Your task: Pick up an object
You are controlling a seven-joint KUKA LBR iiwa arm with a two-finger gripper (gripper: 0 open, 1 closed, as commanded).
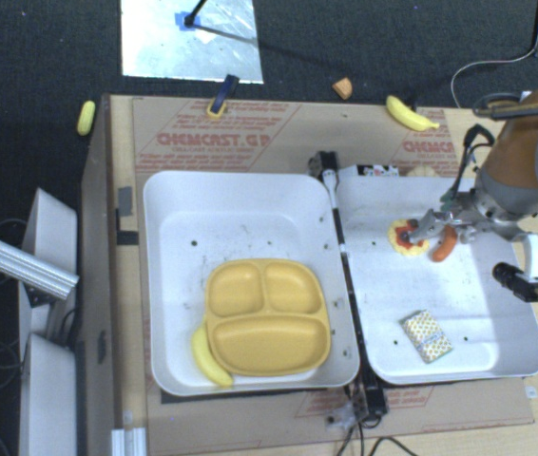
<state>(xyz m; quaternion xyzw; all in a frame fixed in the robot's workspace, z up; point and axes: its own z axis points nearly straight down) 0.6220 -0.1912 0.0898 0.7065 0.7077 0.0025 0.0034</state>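
Observation:
My gripper [437,228] is low over the back of the right bin [497,350], reaching in from the right. Directly under its tip lies a small orange-red sausage-shaped toy [446,245], and just to the left sits a round yellow and red toy [403,238]. The gripper touches or nearly touches both; its body hides any hold on either. A patterned pale block [427,335] lies toward the front of the same bin, well apart from the gripper.
The left bin [179,207] holds a yellow divided plate [267,313] with a yellow banana [208,357] at its front left. Outside the bins, another banana [410,114], a small orange piece [343,87] and a yellow item [86,117] lie around the bench's back edge.

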